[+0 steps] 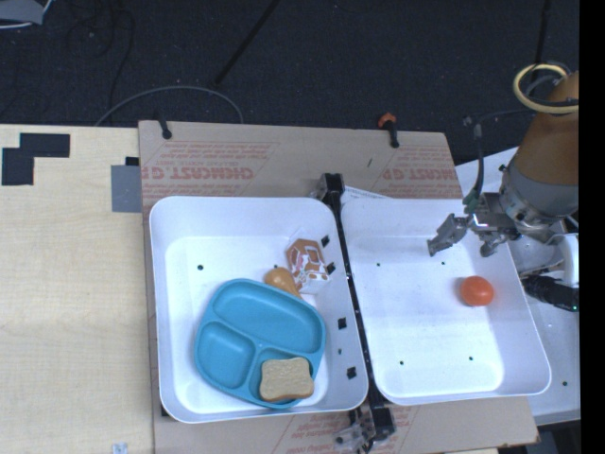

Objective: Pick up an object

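Note:
An orange ball [477,291] lies in the right bin [425,367], close to its right wall. My gripper [465,243] hangs above the bin's upper right part, just up and left of the ball and apart from it. Its two grey fingers are spread open with nothing between them. In the left bin [175,253] a blue divided plate [248,334] carries a slice of bread [286,378] in its near corner. A small orange-yellow item [280,279] and a brown and white patterned item [307,258] lie just beyond the plate.
A black divider [345,291] runs between the two bins. Cardboard [265,159] lies under them, with pale bench to the left. The arm's orange band [548,145] and cables fill the right edge.

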Motion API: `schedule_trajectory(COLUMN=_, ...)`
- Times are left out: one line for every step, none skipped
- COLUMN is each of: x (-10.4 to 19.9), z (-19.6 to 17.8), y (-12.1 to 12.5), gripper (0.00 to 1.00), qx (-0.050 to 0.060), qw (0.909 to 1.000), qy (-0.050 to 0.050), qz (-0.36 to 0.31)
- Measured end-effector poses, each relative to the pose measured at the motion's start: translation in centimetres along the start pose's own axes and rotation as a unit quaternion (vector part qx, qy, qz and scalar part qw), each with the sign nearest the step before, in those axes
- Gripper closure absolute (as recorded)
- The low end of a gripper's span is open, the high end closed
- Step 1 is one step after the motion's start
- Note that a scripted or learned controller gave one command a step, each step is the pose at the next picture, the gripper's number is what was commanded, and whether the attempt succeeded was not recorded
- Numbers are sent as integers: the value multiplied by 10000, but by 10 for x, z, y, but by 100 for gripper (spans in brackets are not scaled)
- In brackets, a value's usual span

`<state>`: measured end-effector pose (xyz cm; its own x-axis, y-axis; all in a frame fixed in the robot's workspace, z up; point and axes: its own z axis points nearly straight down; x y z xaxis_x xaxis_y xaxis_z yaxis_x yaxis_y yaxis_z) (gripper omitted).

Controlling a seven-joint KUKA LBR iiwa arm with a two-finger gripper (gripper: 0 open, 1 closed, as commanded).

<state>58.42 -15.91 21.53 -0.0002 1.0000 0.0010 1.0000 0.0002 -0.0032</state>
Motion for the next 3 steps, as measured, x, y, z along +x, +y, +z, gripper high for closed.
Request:
schedule_trajectory(x=3, z=54, y=10, gripper=0, qx=14, qw=10000, qy=1, qz=-16)
schedule_trajectory(x=6, z=110, y=-2, gripper=0, qx=29, qw=10000, qy=7, qz=1)
schedule_trajectory(x=7, z=129, y=-2, gripper=0, qx=11, qw=10000, qy=2, qz=2)
